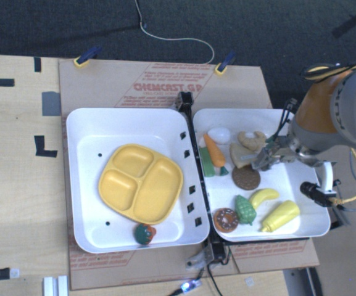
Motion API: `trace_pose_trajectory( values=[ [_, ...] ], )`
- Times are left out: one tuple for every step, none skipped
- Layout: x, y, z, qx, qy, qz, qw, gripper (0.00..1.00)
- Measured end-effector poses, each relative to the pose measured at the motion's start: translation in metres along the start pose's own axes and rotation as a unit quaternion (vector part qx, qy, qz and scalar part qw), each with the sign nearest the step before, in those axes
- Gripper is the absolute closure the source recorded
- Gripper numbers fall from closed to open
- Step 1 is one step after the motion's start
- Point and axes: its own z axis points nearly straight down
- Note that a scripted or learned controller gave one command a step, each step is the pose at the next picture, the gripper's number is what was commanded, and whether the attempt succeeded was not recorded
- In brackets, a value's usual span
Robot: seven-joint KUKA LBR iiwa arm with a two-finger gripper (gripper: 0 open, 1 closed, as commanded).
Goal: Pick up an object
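You see the tool low inside the right bin, just above the brown cookie, which serves as your landmark here. You cannot tell how the tool stands; it is too dark and small. A beige lump lies above the cookie, touching the tool's tip or very near it. Left of the cookie lie the carrot and a green piece, both hard against the bin's left wall. Up and left of it sits a white egg shape. Below the cookie crowd the green cluster, the doughnut, the banana and the yellow bottle shape. Right of the cookie you have bare bin floor out to the right wall. Far left of it, the left bin holds a yellow divided plate and a small ball near its front rim.
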Motion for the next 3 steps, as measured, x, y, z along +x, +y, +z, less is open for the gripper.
trace_pose_trajectory(
  values=[
    [0.006,-0.002,-0.061,0.001,-0.001,0.000,1.0000,1.00],
    [0.007,-0.004,-0.104,0.001,-0.001,0.001,1.0000,1.00],
    [0.007,-0.003,-0.127,0.002,-0.001,0.001,1.0000,1.00]
  ],
)
